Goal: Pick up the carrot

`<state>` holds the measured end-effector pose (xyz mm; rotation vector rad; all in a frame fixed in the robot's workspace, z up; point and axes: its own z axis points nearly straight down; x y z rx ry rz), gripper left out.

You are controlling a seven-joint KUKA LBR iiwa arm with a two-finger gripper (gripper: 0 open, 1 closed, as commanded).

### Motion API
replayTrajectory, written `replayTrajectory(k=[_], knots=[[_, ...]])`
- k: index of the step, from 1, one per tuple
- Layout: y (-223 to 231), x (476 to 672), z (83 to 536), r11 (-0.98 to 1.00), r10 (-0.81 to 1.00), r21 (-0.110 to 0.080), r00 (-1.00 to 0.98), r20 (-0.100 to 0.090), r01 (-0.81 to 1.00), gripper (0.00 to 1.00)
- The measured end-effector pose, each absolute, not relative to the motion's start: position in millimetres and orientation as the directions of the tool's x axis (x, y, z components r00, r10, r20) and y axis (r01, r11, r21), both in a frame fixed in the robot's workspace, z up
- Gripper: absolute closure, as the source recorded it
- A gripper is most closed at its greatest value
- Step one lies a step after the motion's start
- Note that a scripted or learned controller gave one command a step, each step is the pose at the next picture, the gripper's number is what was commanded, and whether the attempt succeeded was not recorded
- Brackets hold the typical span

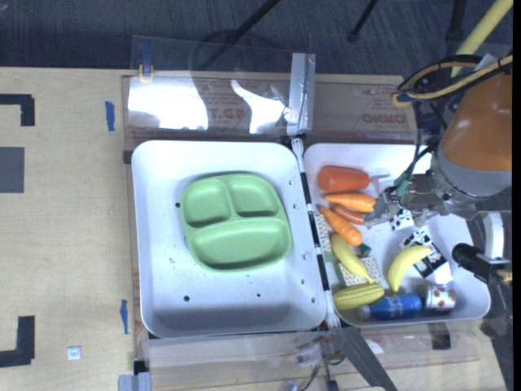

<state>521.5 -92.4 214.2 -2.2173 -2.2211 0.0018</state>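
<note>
The carrot (340,225) lies at the right bin's (476,312) left side, crowded by orange peppers (345,177), bananas (407,265), corn (358,296) and a blue bottle (395,306). The gripper (396,199) hovers just right of the peppers; whether it is open is unclear. The left bin (155,218) holds a green divided plate (236,220)

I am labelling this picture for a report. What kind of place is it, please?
Probably a robot lab test bench, not a kitchen. Two white bins sit side by side on a board, toy food such as a carrot and banana fills one, and a robot arm reaches in.
</note>
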Motion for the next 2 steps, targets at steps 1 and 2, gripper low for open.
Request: replayTrajectory(k=[1,2], knots=[[-95.6,558.3,149.5,0.182,0.983,-0.002,-0.182,0.001,0.983,0.00],[-98.0,561.2,87.0,0.206,0.979,0.007,-0.206,-0.002,0.979,0.00]])
